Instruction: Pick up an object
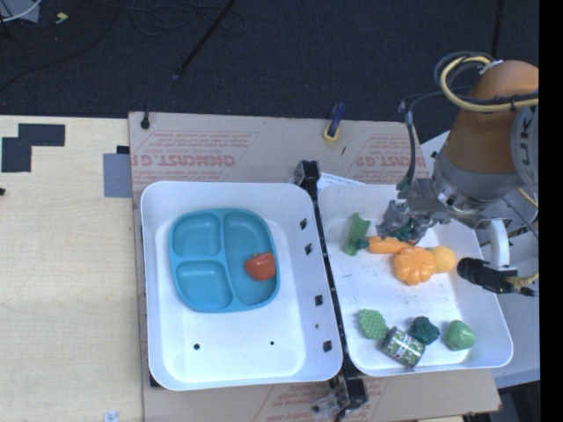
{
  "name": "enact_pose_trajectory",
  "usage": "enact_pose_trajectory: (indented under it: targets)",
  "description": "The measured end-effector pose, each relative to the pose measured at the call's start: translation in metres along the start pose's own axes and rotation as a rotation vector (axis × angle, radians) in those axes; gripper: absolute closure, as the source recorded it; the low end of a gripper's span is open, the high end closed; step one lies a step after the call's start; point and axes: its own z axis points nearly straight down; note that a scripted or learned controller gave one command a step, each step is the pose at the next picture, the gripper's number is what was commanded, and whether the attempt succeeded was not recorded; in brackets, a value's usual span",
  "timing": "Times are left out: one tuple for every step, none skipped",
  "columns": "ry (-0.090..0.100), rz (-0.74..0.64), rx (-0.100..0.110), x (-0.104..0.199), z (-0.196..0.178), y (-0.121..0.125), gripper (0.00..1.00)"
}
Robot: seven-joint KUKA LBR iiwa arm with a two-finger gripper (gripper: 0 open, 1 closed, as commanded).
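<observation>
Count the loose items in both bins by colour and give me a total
Green: 5, a long piece, a bumpy piece, a can, a dark piece, a bright piece
Orange or yellow: 2, a carrot shape, a yellow-orange toy
Red: 1, on the blue tray
Total: 8

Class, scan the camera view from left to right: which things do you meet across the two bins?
Blue divided plate → red object on the plate → green block → small can → green round object.
</observation>
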Motion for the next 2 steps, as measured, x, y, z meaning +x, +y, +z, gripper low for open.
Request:
enact_pose_trajectory:
  targets:
    - [0.001,-0.002,0.004,0.049,0.011,0.007,1.0]
    - [0.001,-0.005,0.002,0.103,0.015,0.023,1.0]
